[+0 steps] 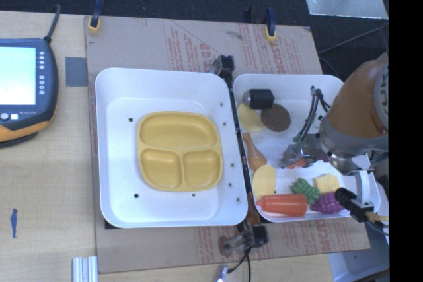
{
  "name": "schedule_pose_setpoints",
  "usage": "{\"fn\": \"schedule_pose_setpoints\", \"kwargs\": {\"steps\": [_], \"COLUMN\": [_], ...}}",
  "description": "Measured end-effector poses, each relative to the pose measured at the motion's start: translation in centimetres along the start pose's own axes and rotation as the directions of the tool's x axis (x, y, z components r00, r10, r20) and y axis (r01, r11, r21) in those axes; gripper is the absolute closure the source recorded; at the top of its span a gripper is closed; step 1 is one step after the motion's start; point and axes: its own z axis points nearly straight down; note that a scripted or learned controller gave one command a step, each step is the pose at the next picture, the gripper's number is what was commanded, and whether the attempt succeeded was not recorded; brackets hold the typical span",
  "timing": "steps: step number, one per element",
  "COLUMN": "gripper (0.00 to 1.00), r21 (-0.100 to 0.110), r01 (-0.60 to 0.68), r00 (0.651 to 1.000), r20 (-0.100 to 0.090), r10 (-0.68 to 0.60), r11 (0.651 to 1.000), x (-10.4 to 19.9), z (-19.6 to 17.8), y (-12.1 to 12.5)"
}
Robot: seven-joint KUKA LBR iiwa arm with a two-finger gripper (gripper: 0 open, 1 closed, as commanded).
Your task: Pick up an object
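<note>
Handheld screen: lies at the far left of the bench, well apart from both bins and out of the arm's way.

Left bin: holds one yellow divided plate, lying flat near its middle.

Right bin: crowded. At the back lie a black block and a brown disc, with a pale yellow round piece just beside them. A brown drumstick-like piece runs along the left wall. At the front, a yellow slice touches a red pepper, with a green piece, purple grapes and a small corn piece packed close to its right.

Gripper: low over the middle of the right bin, just behind the front cluster, its fingers pointing down and to the left.

Jaws: they seem drawn together, perhaps on something small and reddish at the tips, but the view is too coarse there; I cannot tell whether they are open, closed or holding anything.

Task's thing: no single target is fixed; the nearest candidates are the green piece, the corn piece and the yellow slice, all still resting in the right bin.

Risk, crowding: the front items touch, so closing here could pinch two at once or push one aside.

Risk, empty grasp: if the fingertips sit on bare bin floor between items, the lift would likely come up with nothing.

Risk, wall: a grasp drifting toward the right bin's rim could catch the edge.
</note>
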Motion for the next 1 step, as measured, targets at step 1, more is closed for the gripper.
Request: {"fn": "schedule_pose_setpoints", "kwargs": {"steps": [1], "gripper": [1.00], "r21": [-0.003], "r01": [-0.005], "r00": [1.000], "r20": [-0.001], "r10": [0.005], "r11": [1.000], "x": [5.56], "z": [-9.02], "y": [1.76]}}
